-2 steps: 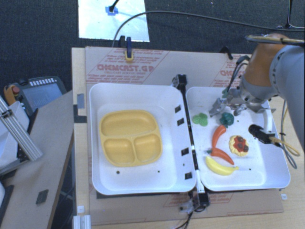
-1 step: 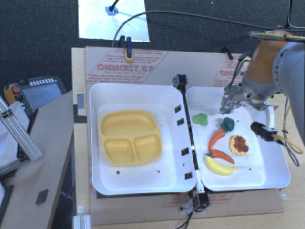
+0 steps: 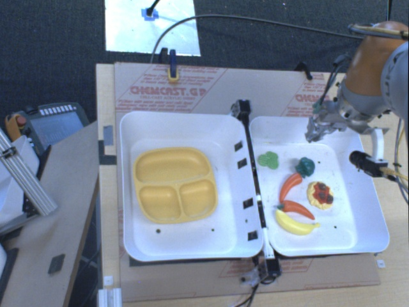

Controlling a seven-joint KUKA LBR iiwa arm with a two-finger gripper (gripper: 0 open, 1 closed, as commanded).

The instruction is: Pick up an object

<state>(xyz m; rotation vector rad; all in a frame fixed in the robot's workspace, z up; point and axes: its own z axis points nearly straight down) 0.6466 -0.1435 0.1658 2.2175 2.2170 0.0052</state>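
The right white bin [image 3: 367,232] holds several toy foods: a light green leafy piece [image 3: 267,160], a dark green piece [image 3: 306,166], two orange carrots [image 3: 290,186] [image 3: 297,208], a yellow banana [image 3: 295,224] and a small yellow tart with red topping [image 3: 320,194]. My gripper [image 3: 314,133] hangs over the back part of this bin, pointing down, behind and slightly right of the dark green piece. Nothing shows in its grasp.
The left white bin [image 3: 131,130] holds a yellow divided tray [image 3: 174,184]. A black fitting [image 3: 365,163] juts over the right bin's right edge. A teach pendant [image 3: 54,126] and an aluminium rail [image 3: 25,178] lie on the side table to the left.
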